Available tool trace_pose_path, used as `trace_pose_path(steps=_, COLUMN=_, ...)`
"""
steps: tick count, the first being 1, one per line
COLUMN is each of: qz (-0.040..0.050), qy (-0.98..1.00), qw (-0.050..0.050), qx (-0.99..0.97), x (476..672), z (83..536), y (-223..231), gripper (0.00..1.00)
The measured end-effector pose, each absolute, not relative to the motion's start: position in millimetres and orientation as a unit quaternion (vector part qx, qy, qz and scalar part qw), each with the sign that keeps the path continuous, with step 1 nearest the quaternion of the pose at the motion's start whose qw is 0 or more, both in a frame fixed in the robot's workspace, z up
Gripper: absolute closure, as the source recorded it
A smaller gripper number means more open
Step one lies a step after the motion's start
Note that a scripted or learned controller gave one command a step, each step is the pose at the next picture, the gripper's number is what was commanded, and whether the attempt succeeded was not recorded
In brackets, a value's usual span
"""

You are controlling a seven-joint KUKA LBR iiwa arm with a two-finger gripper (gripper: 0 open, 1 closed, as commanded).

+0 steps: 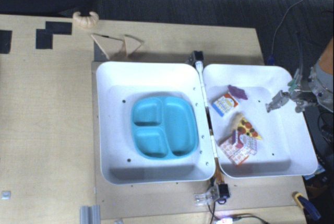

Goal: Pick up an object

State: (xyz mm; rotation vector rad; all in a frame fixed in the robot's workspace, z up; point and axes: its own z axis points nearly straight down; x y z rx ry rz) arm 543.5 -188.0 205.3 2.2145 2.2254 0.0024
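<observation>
Two white bins are seen side by side; the gripper [286, 101] is positioned over the right bin's [271, 163] right edge, fingers apparently spread with nothing between them. Left of the gripper, inside that bin, a purple piece [239, 92], a small blue-and-white carton [225, 104], a toy pizza slice [246, 128] and a red-patterned packet [239, 149] are scattered, all apart from the fingers. Further left, a blue divided tray [164, 126] is set in the left bin [112, 113].
</observation>
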Motion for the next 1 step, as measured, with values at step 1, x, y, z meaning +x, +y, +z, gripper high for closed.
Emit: trace_pose_path(steps=1, qz=0.0014, qy=0.708, qw=0.002, qx=0.706, x=511.4, z=97.0, y=-203.8, gripper=0.0)
